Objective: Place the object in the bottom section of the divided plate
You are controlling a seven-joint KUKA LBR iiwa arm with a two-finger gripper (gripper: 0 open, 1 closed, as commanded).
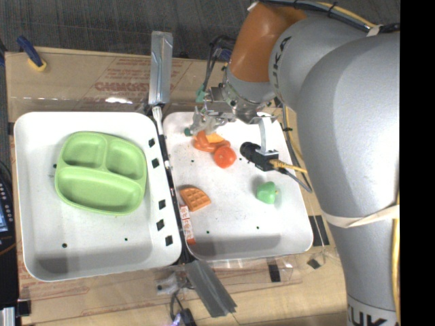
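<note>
Where brown cardboard (75, 73) underlies two white bins (41, 250), jaws (204, 124) above orange pieces (207, 141), grip state unclear.

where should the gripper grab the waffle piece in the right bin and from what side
Grip the waffle piece across its two longer edges, coming straight down from above. It appears to lie flat on the right bin floor, close to the left wall, so a side approach looks blocked; the toy's other sides have open floor around them.
</note>
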